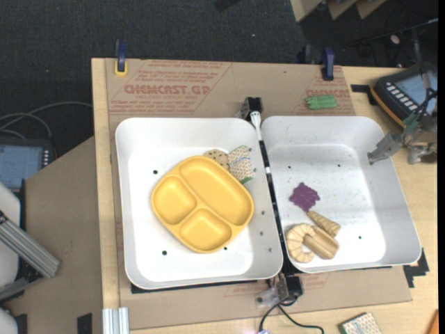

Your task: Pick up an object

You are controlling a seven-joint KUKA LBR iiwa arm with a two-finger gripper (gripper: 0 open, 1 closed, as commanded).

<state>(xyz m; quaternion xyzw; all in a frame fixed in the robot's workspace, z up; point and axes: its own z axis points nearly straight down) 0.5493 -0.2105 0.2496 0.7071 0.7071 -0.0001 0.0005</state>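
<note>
2 shallow white bins are set side by side on a printed brown board [174,82], so that an object can be lifted from either without the bench being rearranged. The board is pinned at its far edge by 2 blue clamps [122,62], which is judged to keep the bins from sliding when they are pushed.

The left bin [132,207] is taken up mostly by a yellow divided plate [201,204] with 3 compartments, lying flat and turned at an angle. 2 small patterned pieces [240,160] are tucked against the plate's far rim, partly hidden by it; what they are cannot be told.

The right bin [389,221] holds the smaller things. A purple piece [304,195] lies alone near the middle. Nearer the front edge, a cluster of tan pieces [313,239] is found: a ribbed curved one, a short cylinder and a cone, touching one another. The purple piece is judged the easiest pick, since it is apart from its neighbours and from the walls.

The gripper [391,147] is seen at the right bin's right rim, above the wall and well apart from every object. Nothing is held by it; whether it is set wide or narrow cannot be told at this size.

A green object [321,103] lies on the board beyond the bins, outside both.
</note>
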